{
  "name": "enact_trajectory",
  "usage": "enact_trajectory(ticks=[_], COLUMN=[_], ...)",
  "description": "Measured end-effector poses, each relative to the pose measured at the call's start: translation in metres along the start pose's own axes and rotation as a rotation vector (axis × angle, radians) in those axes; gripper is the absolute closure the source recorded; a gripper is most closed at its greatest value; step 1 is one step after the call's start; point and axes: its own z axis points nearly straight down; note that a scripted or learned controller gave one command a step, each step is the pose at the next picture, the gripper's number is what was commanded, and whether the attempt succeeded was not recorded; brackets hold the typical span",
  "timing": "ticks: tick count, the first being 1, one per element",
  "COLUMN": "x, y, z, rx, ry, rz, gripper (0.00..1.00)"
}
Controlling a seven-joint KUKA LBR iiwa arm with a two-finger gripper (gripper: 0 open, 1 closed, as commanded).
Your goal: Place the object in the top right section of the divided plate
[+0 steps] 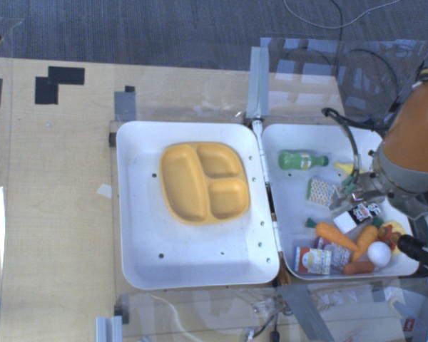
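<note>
The yellow divided plate (203, 182) sits in the left bin (139, 262), its 3 sections bare. The gripper (357, 191) hangs low over the right bin (289, 258), among the clutter; whether it grips anything cannot be told. Just below it lie a carrot (337, 236), a white egg (379, 253) and a small carton (314, 260). A green bottle (301, 161) lies to its upper left.
</note>
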Motion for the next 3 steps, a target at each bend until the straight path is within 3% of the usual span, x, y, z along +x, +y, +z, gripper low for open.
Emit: enact_trajectory(ticks=[1, 2, 3], x=[0.064, 0.032, 0.055], y=[0.013, 0.007, 0.012], z=[0.021, 0.041, -0.064], rx=[-0.003, -0.002, -0.007], ry=[0.000, 0.000, -0.003], rz=[-0.293, -0.487, -0.446], gripper=[1.00, 1.00, 1.00])
